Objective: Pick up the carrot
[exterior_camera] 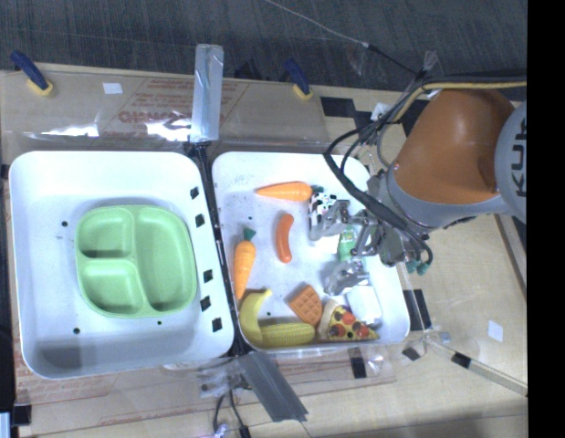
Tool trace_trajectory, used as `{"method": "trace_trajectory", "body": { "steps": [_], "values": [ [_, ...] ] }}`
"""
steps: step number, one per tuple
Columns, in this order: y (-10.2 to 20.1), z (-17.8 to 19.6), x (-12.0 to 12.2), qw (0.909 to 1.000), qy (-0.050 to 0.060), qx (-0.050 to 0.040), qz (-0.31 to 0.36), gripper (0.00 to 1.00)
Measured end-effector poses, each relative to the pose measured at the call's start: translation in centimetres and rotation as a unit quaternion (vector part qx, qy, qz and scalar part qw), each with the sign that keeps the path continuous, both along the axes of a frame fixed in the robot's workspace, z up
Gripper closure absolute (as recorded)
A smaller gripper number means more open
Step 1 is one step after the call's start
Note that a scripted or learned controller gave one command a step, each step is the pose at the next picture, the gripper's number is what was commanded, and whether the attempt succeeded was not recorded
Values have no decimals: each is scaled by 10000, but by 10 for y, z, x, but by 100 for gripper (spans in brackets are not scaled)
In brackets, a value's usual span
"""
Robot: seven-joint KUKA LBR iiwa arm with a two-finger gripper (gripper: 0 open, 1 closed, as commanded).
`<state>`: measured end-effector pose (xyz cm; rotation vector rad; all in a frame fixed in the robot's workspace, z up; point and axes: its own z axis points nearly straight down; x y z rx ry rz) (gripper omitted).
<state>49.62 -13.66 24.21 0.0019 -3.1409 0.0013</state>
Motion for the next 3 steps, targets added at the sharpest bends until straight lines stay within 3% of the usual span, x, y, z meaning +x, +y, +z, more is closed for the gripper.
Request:
{"method": "trace_trajectory", "body": {
  "steps": [1,2,3],
  "values": [
    [80,-52,-2,9994,3,15,350,0],
    [33,-98,1,9990,15,6,-439,0],
    [13,-145,-1,9973,-113,-15,728,0]
  ]
}}
